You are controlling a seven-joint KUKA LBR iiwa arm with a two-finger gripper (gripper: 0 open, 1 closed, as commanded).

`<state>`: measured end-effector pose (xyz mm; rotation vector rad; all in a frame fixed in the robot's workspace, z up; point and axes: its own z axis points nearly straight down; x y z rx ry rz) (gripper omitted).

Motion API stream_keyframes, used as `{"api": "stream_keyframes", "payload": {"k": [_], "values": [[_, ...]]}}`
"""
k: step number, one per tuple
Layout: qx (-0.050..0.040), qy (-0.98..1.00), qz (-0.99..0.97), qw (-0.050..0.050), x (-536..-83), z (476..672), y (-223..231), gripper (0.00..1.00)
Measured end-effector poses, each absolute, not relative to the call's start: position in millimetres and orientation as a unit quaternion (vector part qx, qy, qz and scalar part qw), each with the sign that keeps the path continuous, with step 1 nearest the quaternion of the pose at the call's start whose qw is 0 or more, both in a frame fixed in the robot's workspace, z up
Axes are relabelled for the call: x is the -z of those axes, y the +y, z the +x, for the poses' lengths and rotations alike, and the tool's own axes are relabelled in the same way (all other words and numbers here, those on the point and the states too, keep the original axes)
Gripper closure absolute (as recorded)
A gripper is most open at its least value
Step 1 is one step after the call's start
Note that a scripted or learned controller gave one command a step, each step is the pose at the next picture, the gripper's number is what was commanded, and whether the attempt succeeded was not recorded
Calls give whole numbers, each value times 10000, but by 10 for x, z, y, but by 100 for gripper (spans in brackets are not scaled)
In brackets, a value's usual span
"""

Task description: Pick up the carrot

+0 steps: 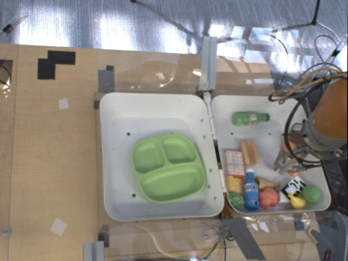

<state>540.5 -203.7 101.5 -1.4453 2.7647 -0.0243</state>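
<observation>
My gripper (286, 163) hangs over the right side of the right bin (272, 105), below the arm's orange band (331, 113). Small orange patches (292, 144) show right against the gripper's body; I cannot tell whether they belong to the carrot. A tan-orange piece (266, 182) lies between the blue bottle (250, 189) and the red fruit (268, 198), partly hidden by them. The gripper stands to the right of and a little behind that piece, apart from it.
The right bin also holds a green bottle (250, 118), a bun (249, 152), a pink wafer (234, 162), a yellow block (234, 184), broccoli (235, 200), a lime (311, 193) and a yellow fruit (297, 202). A green divided plate (169, 167) lies in the left bin (117, 145).
</observation>
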Motion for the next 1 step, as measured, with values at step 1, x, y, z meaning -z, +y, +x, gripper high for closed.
{"api": "stream_keyframes", "payload": {"k": [1], "values": [[95, 8860, -4633, 145, -1121, 5440, -2023, 100]]}}
